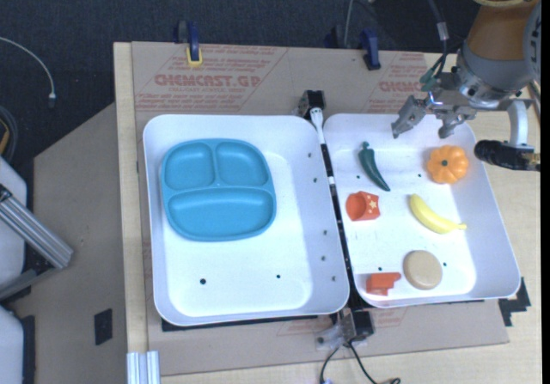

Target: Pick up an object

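Pumpkin [448,164] near open empty hand [427,122]

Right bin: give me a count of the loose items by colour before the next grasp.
Green: 1, pepper
Orange: 1, pumpkin
Red: 2, cup, block
Yellow: 1, banana
Tan: 1, round disc
Total: 6
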You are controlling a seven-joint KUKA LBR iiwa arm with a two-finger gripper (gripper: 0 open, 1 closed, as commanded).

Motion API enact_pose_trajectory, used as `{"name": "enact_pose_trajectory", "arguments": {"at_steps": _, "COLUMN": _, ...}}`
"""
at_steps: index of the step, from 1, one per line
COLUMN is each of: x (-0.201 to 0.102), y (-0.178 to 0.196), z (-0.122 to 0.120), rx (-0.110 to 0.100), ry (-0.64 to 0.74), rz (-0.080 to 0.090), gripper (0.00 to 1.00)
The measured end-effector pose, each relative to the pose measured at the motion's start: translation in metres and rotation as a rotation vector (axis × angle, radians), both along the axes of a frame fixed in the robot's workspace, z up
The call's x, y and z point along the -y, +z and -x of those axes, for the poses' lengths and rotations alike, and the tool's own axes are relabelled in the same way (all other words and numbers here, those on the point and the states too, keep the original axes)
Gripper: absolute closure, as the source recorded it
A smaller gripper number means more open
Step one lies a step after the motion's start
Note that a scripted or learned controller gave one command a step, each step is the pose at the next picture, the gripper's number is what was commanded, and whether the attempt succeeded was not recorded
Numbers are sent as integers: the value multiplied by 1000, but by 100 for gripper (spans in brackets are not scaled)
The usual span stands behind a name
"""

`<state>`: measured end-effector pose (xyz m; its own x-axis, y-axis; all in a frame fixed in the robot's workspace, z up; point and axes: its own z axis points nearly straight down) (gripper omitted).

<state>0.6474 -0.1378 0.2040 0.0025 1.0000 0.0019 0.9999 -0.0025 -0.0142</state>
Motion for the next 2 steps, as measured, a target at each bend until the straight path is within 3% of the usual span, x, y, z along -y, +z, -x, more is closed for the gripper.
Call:
{"name": "enact_pose_trajectory", "arguments": {"at_steps": 1, "x": 0, "y": 8, "z": -3, "rx": 14, "ry": 3, "rz": 2, "gripper": 0}}
{"name": "enact_pose_trajectory", "arguments": {"at_steps": 2, "x": -2, "y": -35, "z": -3, "rx": 8, "ry": 3, "rz": 1, "gripper": 0}}
